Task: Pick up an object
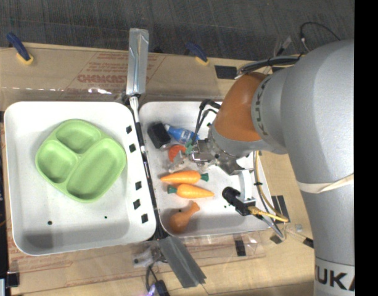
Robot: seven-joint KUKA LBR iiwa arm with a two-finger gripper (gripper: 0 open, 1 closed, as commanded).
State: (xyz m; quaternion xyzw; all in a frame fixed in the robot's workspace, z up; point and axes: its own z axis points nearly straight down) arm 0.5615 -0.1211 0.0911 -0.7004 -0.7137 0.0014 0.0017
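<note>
The end effector (198,153) is lowered at frame centre, seemingly toward the red toy (175,152); its grip state cannot be told.

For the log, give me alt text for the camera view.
A grey arm reaches from the right into the right bin, its pincer low over two toy carrots, a drumstick and a blue bottle. The left bin holds a green divided plate.

The broad, smooth silver-grey arm (318,122) narrows to a glossy orange band (238,106) above the wrist — black "KUKA" lettering (333,279) marks its lower casing — with thin black cables (207,113) alongside the wrist.
</note>
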